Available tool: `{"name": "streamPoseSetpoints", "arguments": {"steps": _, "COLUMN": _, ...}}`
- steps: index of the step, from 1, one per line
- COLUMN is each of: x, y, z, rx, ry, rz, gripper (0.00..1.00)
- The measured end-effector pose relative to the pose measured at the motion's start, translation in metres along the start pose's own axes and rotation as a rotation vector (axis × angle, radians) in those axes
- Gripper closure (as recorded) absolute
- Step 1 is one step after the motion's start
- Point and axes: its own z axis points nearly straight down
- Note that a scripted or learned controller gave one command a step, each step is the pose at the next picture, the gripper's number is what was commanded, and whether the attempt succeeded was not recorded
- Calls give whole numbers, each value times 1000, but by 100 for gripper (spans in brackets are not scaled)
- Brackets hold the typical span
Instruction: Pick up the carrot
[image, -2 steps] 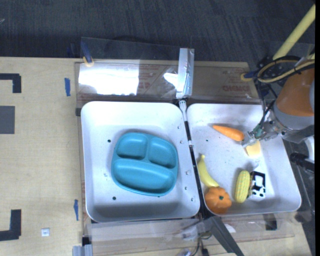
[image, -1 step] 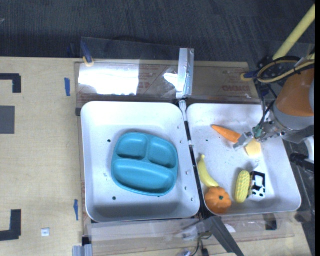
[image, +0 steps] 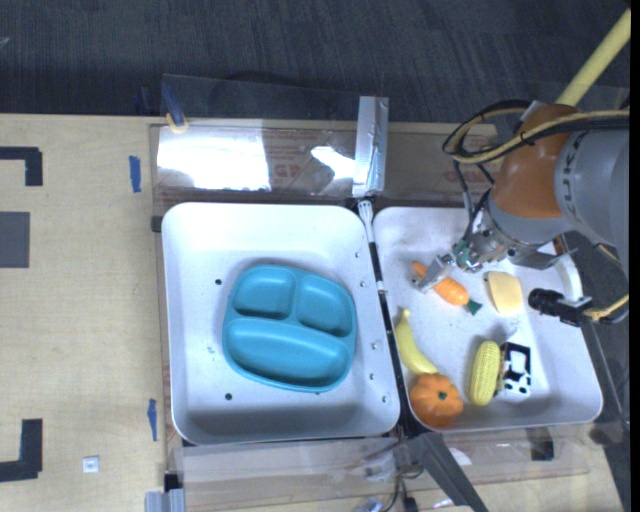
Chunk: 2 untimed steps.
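The carrot (image: 452, 291), small and orange with a green stub at its right end, lies on the floor of the right bin (image: 580, 400), in its upper middle. My gripper (image: 440, 272) hangs just above and to the left of it, reaching down from the grey arm with its orange band (image: 525, 185). The gripper's tip looks very close to the carrot's upper left end, and I cannot tell whether they touch. A small orange bit (image: 418, 268) shows just left of the tip.
Around the carrot in the right bin lie a pale yellow block (image: 505, 293), a banana (image: 410, 345), a corn cob (image: 485, 372), a small pumpkin (image: 437, 397) and a black-and-white toy (image: 516, 368). In the left bin (image: 190, 260) rests a blue divided plate (image: 290, 325).
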Motion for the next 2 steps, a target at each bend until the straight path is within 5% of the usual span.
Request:
{"name": "streamPoseSetpoints", "arguments": {"steps": 1, "x": -1, "y": 0, "z": 0, "rx": 0, "ry": 0, "rz": 1, "gripper": 0}}
{"name": "streamPoseSetpoints", "arguments": {"steps": 2, "x": -1, "y": 2, "z": -13, "rx": -8, "ry": -5, "rz": 0, "gripper": 100}}
